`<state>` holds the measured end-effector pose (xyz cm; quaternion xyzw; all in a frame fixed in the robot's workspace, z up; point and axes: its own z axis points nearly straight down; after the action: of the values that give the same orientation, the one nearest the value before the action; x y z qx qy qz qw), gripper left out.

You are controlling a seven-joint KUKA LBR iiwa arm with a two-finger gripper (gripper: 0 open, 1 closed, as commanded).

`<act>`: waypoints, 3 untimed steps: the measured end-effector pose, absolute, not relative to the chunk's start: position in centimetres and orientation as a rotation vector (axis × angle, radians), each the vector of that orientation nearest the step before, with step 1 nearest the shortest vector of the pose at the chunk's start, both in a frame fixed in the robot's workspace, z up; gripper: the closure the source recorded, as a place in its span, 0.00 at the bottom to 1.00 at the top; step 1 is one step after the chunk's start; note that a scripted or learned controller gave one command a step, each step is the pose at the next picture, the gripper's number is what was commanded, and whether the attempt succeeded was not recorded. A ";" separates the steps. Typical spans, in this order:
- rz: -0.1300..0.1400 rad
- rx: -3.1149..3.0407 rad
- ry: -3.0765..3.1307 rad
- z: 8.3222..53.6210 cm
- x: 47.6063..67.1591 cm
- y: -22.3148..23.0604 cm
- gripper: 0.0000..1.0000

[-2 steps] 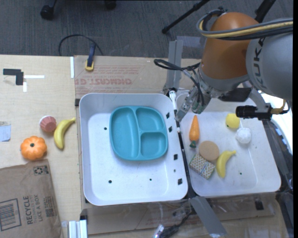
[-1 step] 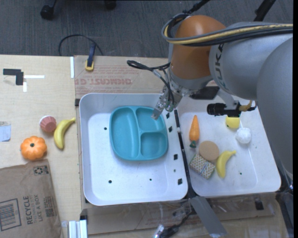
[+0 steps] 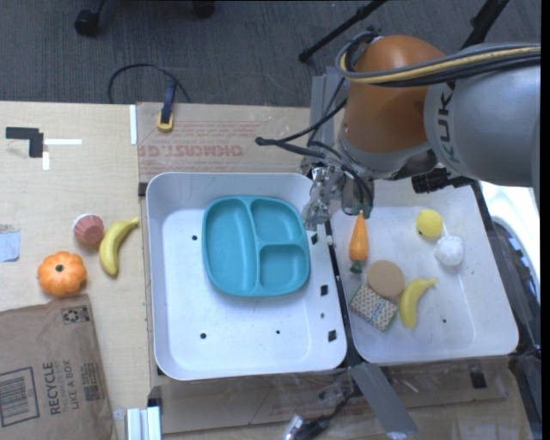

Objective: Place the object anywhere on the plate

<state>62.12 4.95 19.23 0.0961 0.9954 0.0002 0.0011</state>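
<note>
Here the carrot (image 3: 358, 241), a small orange cone with its tip pointing up, hangs upright just below the gripper (image 3: 356, 209), its top apparently pinched between the fingers, over the left edge of the right bin (image 3: 481, 339). The blue plate (image 3: 255, 245), with three compartments, lies well apart in the left bin (image 3: 180, 344). A round cookie (image 3: 386, 278) lies just below the carrot.

Dark grey carpet floor (image 3: 223, 43) runs along the far side, with a black cable loop (image 3: 142, 82) lying on it and what may be a chair caster (image 3: 86, 19) at the far left. The pale wooden bench (image 3: 69, 185) fills the left, flattened cardboard (image 3: 232, 142) lying beside it.
</note>
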 end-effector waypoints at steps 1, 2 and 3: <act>0.001 0.053 3.136 22.7 64.6 7.8 1.00; 0.001 -0.011 3.137 28.4 65.2 13.3 1.00; 0.000 0.480 3.102 30.1 63.4 3.8 1.00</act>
<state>63.35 3.76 30.07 0.1530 0.9882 0.0000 0.0012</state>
